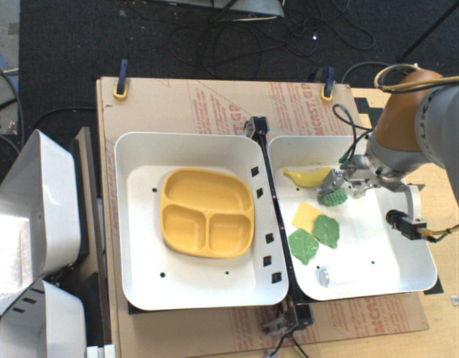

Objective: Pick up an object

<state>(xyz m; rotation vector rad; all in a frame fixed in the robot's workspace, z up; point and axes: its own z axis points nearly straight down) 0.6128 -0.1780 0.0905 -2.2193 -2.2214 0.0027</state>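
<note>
The right white bin (408, 259) holds a yellow banana (307, 176), a small green broccoli-like piece (334, 197), a yellow wedge (305, 215), two green leafy pieces (325, 230) (302, 246) and a small clear or silver item (323, 277). My gripper (341, 181) hangs low over the bin's back part, right at the green broccoli-like piece and just right of the banana. The piece sits at the fingertips, touching or nearly so.
The left white bin (136, 222) holds a yellow divided tray (208, 212). A black divider (268, 200) runs between the bins. The grey arm with its orange band (401, 121) comes in from the right. Blue clamps (122, 80) hold the cardboard base.
</note>
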